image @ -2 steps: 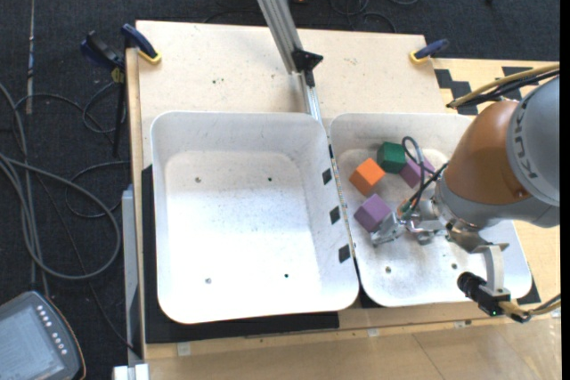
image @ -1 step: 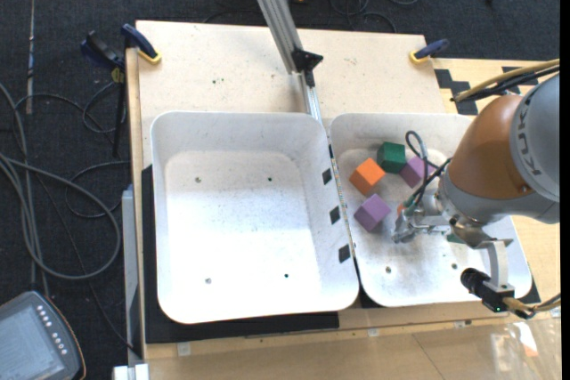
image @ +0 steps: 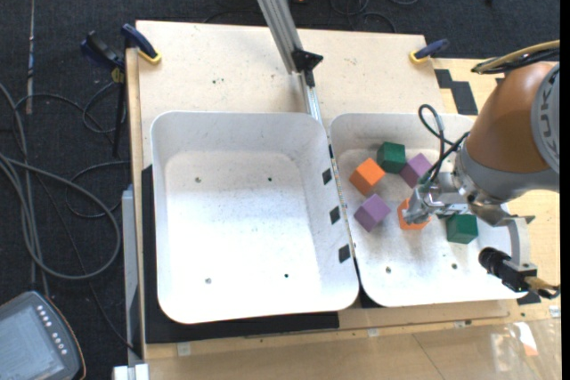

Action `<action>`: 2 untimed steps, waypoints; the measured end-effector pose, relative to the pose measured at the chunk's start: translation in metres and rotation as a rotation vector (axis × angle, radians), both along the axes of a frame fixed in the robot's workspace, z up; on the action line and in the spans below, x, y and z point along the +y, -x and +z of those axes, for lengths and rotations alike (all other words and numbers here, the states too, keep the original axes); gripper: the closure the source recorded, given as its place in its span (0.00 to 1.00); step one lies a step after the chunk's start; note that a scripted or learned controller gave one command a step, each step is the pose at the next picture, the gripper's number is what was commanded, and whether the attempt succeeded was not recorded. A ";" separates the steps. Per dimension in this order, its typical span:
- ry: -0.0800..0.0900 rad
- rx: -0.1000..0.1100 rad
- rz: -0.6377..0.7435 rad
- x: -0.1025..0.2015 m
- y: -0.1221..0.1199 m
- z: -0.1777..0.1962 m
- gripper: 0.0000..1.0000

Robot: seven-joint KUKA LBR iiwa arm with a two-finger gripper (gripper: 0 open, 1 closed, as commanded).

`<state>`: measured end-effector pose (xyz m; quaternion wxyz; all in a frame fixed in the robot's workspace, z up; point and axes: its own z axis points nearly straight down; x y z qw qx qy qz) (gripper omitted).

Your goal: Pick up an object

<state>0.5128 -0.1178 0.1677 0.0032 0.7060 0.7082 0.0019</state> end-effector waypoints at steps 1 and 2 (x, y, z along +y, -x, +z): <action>0.000 0.001 -0.001 -0.003 0.008 0.053 1.00; 0.000 0.002 0.000 -0.003 0.006 0.080 1.00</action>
